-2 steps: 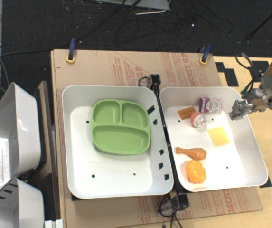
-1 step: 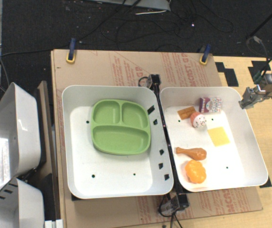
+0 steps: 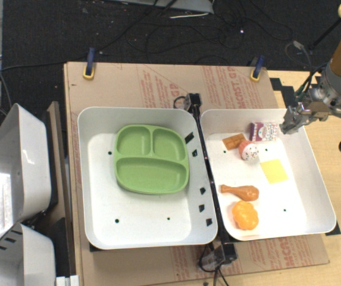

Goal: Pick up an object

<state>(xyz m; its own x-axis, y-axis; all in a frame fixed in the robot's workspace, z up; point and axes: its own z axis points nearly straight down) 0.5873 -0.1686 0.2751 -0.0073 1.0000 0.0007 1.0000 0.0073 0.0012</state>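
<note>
Approach step, by the look of it: gripper (image 3: 291, 123) poised at upper right of frame, above the right bin's (image 3: 313, 177) far rim, nothing between its fingers; whether apart or together, cannot tell. Nearest candidate the carton (image 3: 263, 131), just left of it; next, probably a short move left and down.
</note>
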